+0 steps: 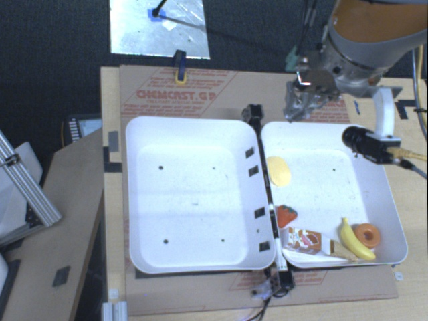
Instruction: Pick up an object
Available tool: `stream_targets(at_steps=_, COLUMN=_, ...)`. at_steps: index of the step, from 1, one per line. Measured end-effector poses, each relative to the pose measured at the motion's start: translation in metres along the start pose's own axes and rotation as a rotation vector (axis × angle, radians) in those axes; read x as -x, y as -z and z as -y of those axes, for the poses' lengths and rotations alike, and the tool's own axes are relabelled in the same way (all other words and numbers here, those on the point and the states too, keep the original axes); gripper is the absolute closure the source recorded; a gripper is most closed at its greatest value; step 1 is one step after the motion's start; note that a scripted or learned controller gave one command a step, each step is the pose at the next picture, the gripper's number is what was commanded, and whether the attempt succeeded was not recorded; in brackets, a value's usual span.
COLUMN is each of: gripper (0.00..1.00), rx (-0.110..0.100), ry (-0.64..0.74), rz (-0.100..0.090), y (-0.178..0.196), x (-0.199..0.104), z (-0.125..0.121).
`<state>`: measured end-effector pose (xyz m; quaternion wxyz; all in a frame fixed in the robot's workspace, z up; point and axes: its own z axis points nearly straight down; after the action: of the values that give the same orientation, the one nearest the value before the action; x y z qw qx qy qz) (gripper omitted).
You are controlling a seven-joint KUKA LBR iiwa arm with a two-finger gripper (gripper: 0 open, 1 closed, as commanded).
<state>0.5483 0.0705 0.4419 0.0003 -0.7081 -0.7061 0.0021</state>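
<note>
Camera view shows the pick not yet made: every object lies in a bin and nothing is lifted, so the reach, the grasp and the raise are all left to do, as I judge it. The left bin (147,179) sits well down and to the left of the gripper (299,108) and shows bare white floor. The right bin (391,209) lies just below the gripper. In it, a pale yellow disc (279,171) is the nearest object, below and slightly left of the gripper. A strawberry (286,215) lies further down by the middle wall, with a small carton (304,240) below it. A banana (353,239) and an orange ring (366,235) touch in the far corner, well apart from the gripper. Whether the gripper is released or clenched I cannot tell
</note>
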Motion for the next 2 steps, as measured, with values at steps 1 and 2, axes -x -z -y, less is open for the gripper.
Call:
stream_targets(at_steps=1, gripper=1.00, rx=0.003, ry=0.001, rz=-0.001, y=-0.029, x=0.025, z=-0.038)
stream_targets(at_steps=2, gripper=1.00, rx=0.007, ry=0.000, rz=0.000, y=-0.052, x=0.080, z=-0.096)
